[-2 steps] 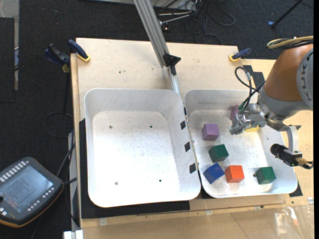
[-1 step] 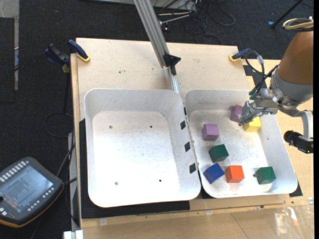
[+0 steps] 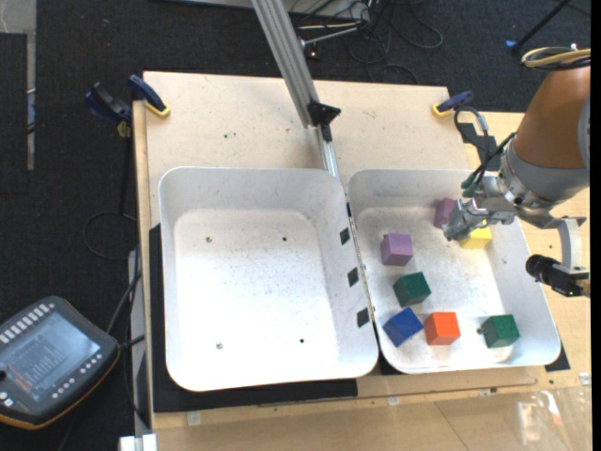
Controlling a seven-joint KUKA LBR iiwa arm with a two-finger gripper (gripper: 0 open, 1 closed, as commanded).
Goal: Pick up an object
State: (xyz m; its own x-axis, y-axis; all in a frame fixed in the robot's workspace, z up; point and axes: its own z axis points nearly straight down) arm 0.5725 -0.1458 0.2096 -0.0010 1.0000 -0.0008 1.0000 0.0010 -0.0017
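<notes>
Right bin (image 3: pixel 526 280) holds purple block (image 3: pixel 396 248), dark green block (image 3: pixel 411 288), blue block (image 3: pixel 403 326), orange block (image 3: pixel 442 328), green block (image 3: pixel 500 330), yellow block (image 3: pixel 478 237) just beside gripper (image 3: pixel 462 225); grip state unclear. Left bin (image 3: pixel 188 252) alongside.

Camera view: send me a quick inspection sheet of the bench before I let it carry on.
Surface: pale bench board bearing left bin and right bin.
Job's things: right bin holds purple, dark green, blue, orange, green and yellow blocks.
Clutter: nothing seen.
Grippers: gripper low by the yellow block; grasp unclear.
Cables: black leads behind bench.
Surroundings: pendant, clamps.
</notes>
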